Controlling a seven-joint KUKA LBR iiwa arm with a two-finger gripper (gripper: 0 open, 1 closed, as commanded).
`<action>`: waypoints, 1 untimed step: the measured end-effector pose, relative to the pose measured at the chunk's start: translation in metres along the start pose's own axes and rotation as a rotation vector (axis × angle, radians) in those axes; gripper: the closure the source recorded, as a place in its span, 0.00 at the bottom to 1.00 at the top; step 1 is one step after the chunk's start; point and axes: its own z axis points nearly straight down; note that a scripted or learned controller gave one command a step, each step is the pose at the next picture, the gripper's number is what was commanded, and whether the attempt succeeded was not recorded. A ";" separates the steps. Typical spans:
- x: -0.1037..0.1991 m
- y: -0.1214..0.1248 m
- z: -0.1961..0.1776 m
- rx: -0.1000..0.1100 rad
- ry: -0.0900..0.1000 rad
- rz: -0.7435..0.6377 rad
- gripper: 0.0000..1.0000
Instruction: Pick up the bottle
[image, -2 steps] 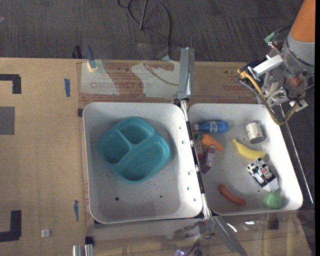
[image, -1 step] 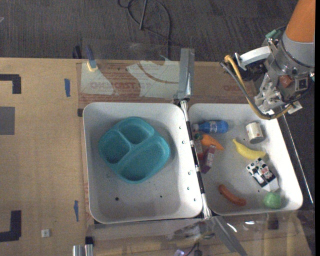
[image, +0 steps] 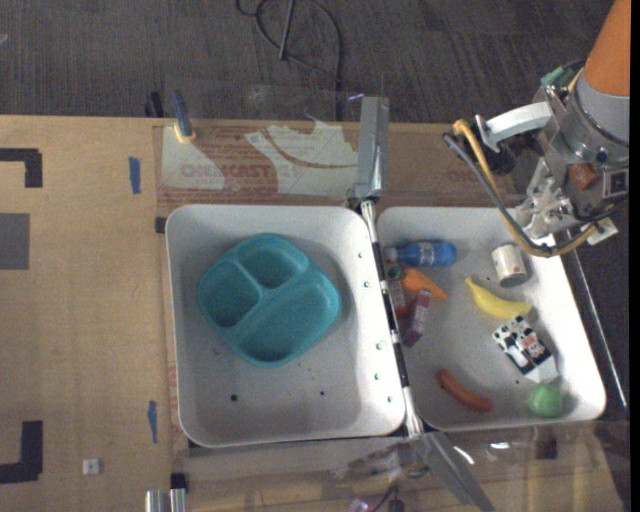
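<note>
Cam view: arm in from right, claw (image: 540, 215) over top-right edge of right bin (image: 585, 330), nothing seen in it; open or shut, can't tell, blurred w/ cables.

Bottle (image: 422, 254) lies on its side, well left of claw and slightly lower, at bin's upper-left by the divider. Blue body, darker cap end toward left. Carrot (image: 425, 283) just below it, near touching.

Can (image: 509, 264) just below-left of claw; banana (image: 497, 299) below that. Plate (image: 268, 298) far left in other bin.

Judgement: small plastic bottle, prob. light, stiff, smooth and round, so may roll or slip. Best grip across mid-body, jaws square to long axis, clear of carrot and bin wall.
</note>
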 end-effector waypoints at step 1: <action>0.017 -0.005 0.026 0.000 -0.002 -0.130 1.00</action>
